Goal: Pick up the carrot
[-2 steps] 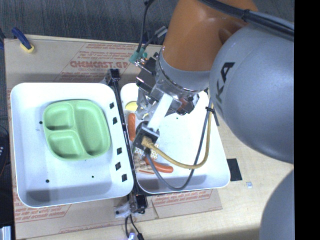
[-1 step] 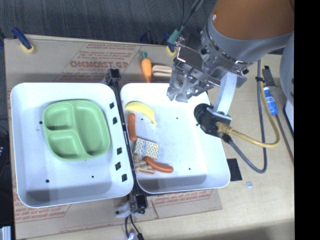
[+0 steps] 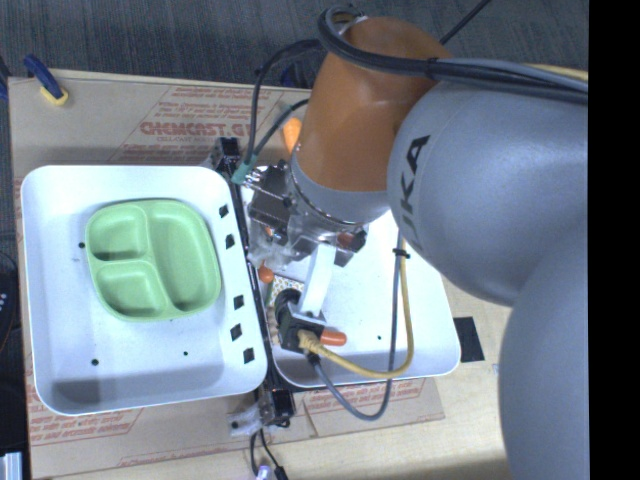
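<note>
As the grey arm (image 3: 500, 198) covers the gripper (image 3: 272, 230), you cannot tell its opening or load. The small orange tapered carrot (image 3: 333, 338) seems to lie at the right white bin's (image 3: 430, 333) front edge, so centre there before descending.

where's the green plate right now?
The plate lies in the left bin, toward its far end in the camera view. It is well left of the arm, which hangs over the right bin.

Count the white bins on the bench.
2. The view's left bin holds a green divided plate; the right bin lies partly under the arm. None seems hidden.
</note>
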`<action>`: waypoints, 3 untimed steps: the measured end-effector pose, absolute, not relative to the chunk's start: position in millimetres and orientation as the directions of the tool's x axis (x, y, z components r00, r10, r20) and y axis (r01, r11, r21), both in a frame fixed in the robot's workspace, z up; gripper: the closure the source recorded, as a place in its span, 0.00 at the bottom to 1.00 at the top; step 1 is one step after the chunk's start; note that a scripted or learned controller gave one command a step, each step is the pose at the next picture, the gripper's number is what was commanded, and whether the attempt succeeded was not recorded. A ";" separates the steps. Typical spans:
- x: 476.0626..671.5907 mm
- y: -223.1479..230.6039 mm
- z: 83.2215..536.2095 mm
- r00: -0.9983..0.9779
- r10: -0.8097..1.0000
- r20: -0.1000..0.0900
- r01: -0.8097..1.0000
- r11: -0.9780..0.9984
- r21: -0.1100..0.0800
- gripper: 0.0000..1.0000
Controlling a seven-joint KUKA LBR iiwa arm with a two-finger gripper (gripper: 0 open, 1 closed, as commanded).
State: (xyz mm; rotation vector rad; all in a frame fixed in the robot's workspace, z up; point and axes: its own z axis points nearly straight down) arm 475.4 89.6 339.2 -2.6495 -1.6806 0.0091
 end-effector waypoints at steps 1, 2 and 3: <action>475.6 74.8 296.6 0.639 0.769 -0.003 0.769 -0.639 -0.007 1.00; 475.2 13.8 198.1 0.565 0.825 -0.003 0.825 -0.565 -0.006 1.00; 476.2 43.9 283.5 0.561 0.828 -0.001 0.828 -0.561 -0.004 1.00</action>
